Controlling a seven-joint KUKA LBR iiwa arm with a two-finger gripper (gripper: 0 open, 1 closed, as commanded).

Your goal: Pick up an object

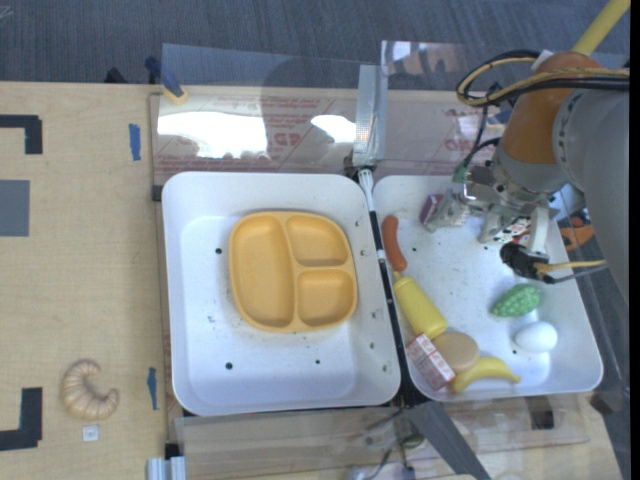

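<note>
Camera view: arm enters at upper right, claw [490,218] low over the right bin [575,363], near its upper edge; can't tell if it is open or gripping anything. Right bin has sausage [394,242], mustard bottle [420,307], banana [485,372], green item [516,301], egg [536,337]. Left bin holds yellow divided plate [293,270]. Croissant [88,389] on tabletop [70,298], lower left.

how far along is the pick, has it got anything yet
Nothing looks picked yet. The gripper is low over the right bin's far end, with no object visibly held. The sausage, mustard bottle, banana, green fruit and egg all lie in that bin.
</note>
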